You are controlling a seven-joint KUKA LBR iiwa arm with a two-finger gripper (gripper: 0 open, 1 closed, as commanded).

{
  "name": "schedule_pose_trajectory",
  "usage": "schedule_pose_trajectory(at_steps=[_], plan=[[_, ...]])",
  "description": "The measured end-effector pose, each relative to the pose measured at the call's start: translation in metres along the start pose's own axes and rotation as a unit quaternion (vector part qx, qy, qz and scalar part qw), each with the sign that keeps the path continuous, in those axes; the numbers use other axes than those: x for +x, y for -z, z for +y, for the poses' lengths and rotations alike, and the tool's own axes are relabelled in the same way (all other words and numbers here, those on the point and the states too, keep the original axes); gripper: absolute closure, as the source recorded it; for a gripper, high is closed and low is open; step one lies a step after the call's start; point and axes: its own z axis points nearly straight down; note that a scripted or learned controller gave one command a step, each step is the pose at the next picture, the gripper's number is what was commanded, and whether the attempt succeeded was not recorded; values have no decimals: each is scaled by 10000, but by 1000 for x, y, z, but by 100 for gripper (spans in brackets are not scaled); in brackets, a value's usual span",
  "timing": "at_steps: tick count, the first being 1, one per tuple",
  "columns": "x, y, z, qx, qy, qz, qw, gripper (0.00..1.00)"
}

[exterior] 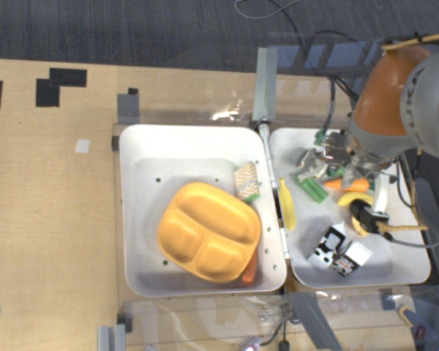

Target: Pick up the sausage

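A reddish-orange rounded piece (250,269), possibly the sausage, peeks out from under the lower right edge of the yellow divided plate (208,230) in the left bin (143,196). Most of it is hidden by the plate. My gripper (316,164) hangs over the upper middle of the right bin (395,269), far from that piece. It is just above a green piece (314,189) and beside a small orange piece (349,185). I see nothing held in it.
A patterned wrapped item (246,180) lies against the left bin's right wall. In the right bin, a long yellow piece (287,206) lies along the left wall. A black-and-white block (328,246) and a white block (353,256) sit near the front.
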Motion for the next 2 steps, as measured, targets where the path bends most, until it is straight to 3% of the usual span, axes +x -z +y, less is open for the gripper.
schedule_pose_trajectory(at_steps=[1, 2], plan=[[-32, 173, -5, -16, -272, -5, 9996, 0], [-31, 184, -4, -42, -219, -10, 9998, 100]])
